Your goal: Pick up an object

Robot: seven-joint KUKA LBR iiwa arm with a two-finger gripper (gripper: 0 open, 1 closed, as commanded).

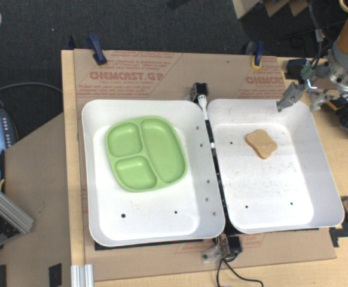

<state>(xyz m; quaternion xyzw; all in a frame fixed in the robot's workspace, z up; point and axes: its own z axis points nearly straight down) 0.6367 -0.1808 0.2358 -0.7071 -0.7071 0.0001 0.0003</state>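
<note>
Two shallow white bins with rounded corners sit side by side on a bench (162,70) covered in brown printed cardboard. The left bin (96,220) holds a pale green plate (146,153), smooth plastic, rounded-rectangular, moulded into three compartments. The right bin (305,208) holds one tan piece of toast (262,143), flat, with a matte, crumb-like surface and a bread-slice outline; it lies in the far half of the bin, apart from every wall. The bin floor around it is lightly speckled. The pincer (301,93), grey metal, hangs over the far right corner of the right bin, well apart from the toast; its two fingers stand spread, with nothing between them. Blue clamps (96,48) grip the cardboard's far edge.
</note>
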